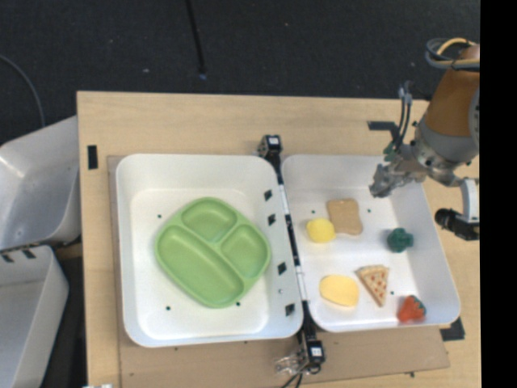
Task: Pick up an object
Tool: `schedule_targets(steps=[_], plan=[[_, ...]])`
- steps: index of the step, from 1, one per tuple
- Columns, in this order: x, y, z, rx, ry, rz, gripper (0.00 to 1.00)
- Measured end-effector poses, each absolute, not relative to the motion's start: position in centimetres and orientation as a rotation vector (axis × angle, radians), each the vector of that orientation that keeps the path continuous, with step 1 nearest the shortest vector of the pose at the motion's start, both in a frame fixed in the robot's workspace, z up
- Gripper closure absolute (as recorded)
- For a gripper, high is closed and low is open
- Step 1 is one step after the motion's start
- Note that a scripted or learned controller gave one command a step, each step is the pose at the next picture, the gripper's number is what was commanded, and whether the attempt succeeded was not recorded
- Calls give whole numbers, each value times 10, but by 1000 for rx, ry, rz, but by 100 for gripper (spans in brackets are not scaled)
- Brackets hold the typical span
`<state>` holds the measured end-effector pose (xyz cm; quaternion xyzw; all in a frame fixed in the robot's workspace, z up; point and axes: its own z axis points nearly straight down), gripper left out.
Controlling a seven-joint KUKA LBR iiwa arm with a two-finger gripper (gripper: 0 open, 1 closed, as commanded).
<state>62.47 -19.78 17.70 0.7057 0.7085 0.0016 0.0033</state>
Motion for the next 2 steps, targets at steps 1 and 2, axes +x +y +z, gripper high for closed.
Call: schedule_targets(steps=[1,2], plan=[[629,-207,238,2209,2222,5,100],[630,-209,294,2211,2221,5,100]])
